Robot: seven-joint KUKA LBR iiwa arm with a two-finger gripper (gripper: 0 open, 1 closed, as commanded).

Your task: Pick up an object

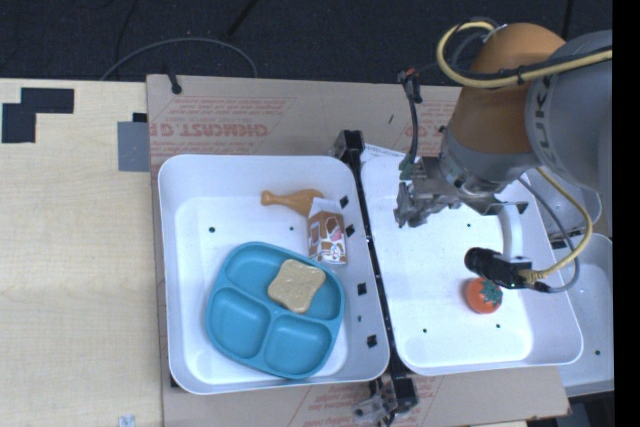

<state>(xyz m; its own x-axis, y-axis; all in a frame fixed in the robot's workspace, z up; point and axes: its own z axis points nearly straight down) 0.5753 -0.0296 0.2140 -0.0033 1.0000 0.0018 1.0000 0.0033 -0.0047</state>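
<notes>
My gripper (pixel 409 208) hangs over the upper left part of the right bin (pixel 455 355), close to the divider between the bins, with nothing visible in it. A small red-orange fruit (pixel 484 297) lies in the right bin, to the lower right of the gripper and well apart from it. In the left bin (pixel 190 215) there is a blue divided plate (pixel 250 325) with a slice of toast (pixel 296 285) on it. A brown drumstick (pixel 292 200) and a small brown-and-white carton (pixel 327 238) lie beside the plate.
The arm's orange band and grey wrist (pixel 500 115) cover the upper right of the right bin. A black fitting with a yellow cable (pixel 497 266) sits just above the fruit. Black clamps (pixel 352 150) join the bins along the middle.
</notes>
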